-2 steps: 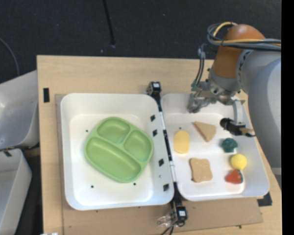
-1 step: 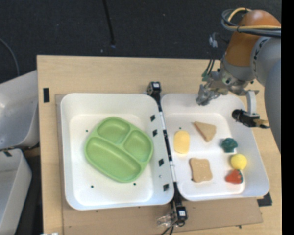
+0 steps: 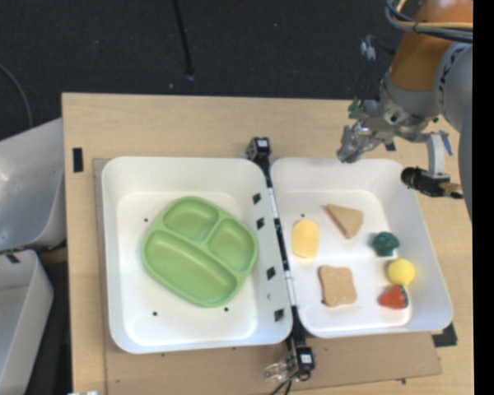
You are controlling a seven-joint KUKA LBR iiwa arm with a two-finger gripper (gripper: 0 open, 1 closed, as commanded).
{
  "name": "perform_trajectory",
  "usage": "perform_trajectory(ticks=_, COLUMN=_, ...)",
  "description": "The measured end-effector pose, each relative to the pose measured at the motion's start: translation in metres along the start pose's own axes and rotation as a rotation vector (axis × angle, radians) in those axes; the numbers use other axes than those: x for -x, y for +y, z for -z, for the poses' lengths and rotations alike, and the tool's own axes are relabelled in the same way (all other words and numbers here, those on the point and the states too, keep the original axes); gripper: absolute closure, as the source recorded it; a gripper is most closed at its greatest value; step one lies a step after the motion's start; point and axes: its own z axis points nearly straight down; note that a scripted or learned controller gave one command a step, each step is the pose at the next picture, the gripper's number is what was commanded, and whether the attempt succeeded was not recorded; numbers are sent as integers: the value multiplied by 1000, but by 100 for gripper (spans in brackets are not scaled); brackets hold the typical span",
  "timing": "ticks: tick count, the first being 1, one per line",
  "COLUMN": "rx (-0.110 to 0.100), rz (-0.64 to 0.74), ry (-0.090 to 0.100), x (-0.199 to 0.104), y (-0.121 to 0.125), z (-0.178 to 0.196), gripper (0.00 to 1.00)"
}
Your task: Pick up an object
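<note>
Where bins meet, black clips (image 3: 273,245).

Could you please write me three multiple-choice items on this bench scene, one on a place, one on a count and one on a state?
1. Where does the green divided plate lie?
A. in the left bin
B. in the right bin
C. on the bare bench

2. How many small items lie in the right bin?
A. three
B. six
C. nine

3. Where is the gripper now?
A. down among the items
B. over the right bin's far rim
C. over the plate

Answers: 1 A, the plate sits inside the left bin. 2 B, two bread pieces, a yellow oval, a teal piece, a yellow ball and a red piece. 3 B, it hangs above that rim, apart from the items.
</note>
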Motion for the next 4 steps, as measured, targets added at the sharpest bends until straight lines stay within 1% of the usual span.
perform_trajectory(ticks=1, rx=-1, rz=1, ry=0, x=2, y=1, z=49, gripper=100)
perform_trajectory(ticks=2, rx=-7, rz=3, ry=1, x=-55, y=-14, z=38, gripper=100)
perform_trajectory(ticks=4, rx=-8, rz=3, ry=1, x=-146, y=-39, z=18, gripper=100)
